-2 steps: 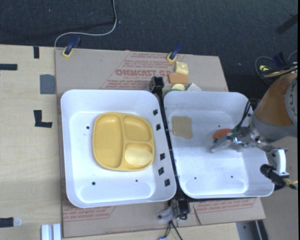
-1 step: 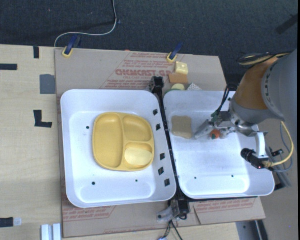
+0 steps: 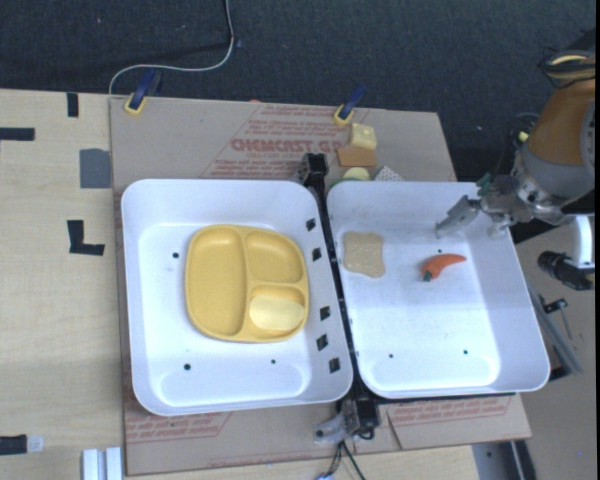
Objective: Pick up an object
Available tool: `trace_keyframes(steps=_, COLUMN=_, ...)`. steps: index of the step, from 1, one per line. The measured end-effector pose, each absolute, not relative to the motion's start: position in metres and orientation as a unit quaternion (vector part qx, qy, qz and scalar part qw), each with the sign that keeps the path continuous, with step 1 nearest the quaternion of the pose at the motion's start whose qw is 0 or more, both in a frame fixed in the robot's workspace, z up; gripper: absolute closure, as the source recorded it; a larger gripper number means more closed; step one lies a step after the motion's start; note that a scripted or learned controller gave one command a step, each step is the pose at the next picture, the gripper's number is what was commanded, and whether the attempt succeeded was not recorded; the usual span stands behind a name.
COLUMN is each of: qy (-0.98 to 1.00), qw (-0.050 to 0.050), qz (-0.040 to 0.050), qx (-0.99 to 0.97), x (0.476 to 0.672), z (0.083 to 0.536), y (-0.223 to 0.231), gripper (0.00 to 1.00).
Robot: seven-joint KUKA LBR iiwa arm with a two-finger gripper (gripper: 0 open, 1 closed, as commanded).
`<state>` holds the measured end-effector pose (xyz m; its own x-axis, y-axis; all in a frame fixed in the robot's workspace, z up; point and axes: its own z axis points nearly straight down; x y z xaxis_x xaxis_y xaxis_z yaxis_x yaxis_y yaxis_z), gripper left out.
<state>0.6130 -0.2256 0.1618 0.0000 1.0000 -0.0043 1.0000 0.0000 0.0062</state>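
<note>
The left bin [image 3: 140, 268] held a yellow tray [image 3: 245, 281], the right bin [image 3: 500, 358] a tan slice [image 3: 363, 254] and orange piece [image 3: 444, 265], while the gripper [image 3: 462, 218] hung released over its far edge.

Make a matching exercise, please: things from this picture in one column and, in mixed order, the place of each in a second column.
Things:
1. yellow plastic divided plate
2. small orange carrot-shaped piece
3. flat beige square piece
4. yellow and brown blocks

Places:
A. right bin, left part, near the divider
B. on the cardboard behind the bins
C. left bin
D. right bin, middle, under the gripper

Pairs: 1-C, 2-D, 3-A, 4-B
</note>
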Motion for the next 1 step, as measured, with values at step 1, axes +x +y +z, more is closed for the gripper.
trace_keyframes(steps=1, qy=0.708, qw=-0.002, qz=-0.0012, qx=0.707, x=0.5881, z=0.0922, y=-0.1881, gripper=0.0)
